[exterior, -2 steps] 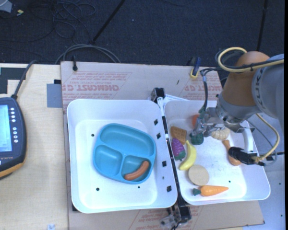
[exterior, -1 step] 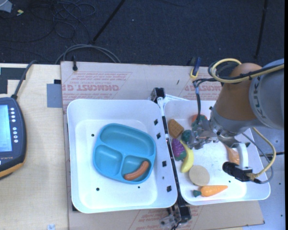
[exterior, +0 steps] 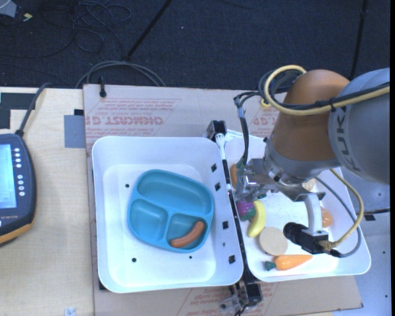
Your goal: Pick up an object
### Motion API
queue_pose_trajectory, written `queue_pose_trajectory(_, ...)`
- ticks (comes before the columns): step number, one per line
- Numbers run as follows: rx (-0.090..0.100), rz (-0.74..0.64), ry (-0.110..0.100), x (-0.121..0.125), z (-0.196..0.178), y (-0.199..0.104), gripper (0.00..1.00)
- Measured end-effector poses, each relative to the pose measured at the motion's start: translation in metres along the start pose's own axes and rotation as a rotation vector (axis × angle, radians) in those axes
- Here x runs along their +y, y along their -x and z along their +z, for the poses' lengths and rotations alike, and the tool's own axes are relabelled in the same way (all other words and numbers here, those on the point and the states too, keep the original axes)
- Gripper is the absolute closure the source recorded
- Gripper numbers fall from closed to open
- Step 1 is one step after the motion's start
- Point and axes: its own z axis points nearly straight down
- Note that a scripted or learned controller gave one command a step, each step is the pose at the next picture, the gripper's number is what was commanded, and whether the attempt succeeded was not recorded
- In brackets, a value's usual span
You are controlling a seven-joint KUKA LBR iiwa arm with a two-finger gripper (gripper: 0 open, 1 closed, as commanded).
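Resting in the left bin point(exterior: 112, 176), a smooth blue compartment tray point(exterior: 170, 209) holds a glossy sausage point(exterior: 187, 234). The right bin point(exterior: 355, 259) holds a curved banana point(exterior: 257, 219), round cracker point(exterior: 273, 241) and tapered carrot point(exterior: 289, 262). Whether the gripper point(exterior: 250, 188) jaws are spread cannot be told; cardboard point(exterior: 151, 114) covers the desk point(exterior: 46, 262).

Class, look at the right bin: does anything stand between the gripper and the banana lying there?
Nothing visible does. The gripper hangs at the right bin's left side, directly above the banana. A purple item lies against the banana's upper left; the round cracker lies just below it.
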Motion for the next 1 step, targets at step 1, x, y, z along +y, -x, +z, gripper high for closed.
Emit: queue_pose_trajectory(1, -0.002, 0.006, 0.001, -0.048, -0.1116, -0.0121, 1.0)
